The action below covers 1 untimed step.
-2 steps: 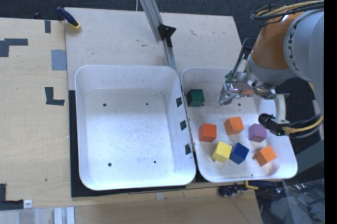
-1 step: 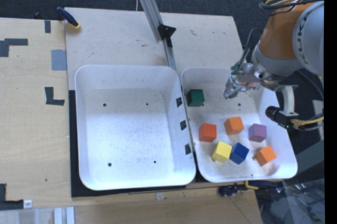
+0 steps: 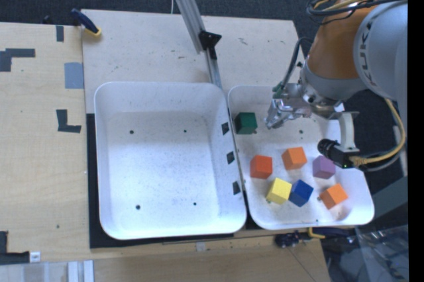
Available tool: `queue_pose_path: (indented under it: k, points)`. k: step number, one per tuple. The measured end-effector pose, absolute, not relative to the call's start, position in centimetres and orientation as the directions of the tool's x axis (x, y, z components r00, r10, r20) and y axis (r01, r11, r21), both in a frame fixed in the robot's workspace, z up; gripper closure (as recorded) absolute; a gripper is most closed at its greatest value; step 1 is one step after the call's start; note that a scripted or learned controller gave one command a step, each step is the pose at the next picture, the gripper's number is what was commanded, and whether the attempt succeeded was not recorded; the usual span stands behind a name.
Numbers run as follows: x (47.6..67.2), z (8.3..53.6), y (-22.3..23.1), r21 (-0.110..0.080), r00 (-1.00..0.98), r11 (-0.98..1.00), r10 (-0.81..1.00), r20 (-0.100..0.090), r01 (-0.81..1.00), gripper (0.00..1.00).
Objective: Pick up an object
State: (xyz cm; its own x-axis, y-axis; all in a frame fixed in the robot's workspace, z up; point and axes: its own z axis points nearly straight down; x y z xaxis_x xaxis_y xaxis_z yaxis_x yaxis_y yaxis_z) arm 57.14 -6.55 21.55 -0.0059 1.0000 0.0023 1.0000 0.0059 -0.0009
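Observation:
In the right bin (image 3: 361, 208) lie several small cubes: a green one (image 3: 246, 122) near the bin's left wall, a red-orange one (image 3: 261, 166), an orange one (image 3: 294, 157), a purple one (image 3: 323, 167), a yellow one (image 3: 279, 190), a blue one (image 3: 301, 192) and another orange one (image 3: 334, 195). My gripper (image 3: 274, 120) hangs over the bin's back part, just right of the green cube and apart from it. Nothing shows between its fingers, which look close together.
The left bin (image 3: 106, 141) sits beside the right one, with a shared wall between them. A slanted metal rail (image 3: 189, 6) runs from the top down to the bins' junction. The arm's body (image 3: 351, 49) and cables cover the right bin's far right.

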Motion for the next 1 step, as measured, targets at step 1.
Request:
queue_pose_path:
  k: [1]
  points:
    - [56.88,21.44,-0.69,-0.002,-0.007,0.007,1.0,0.002,1.0,1.0]
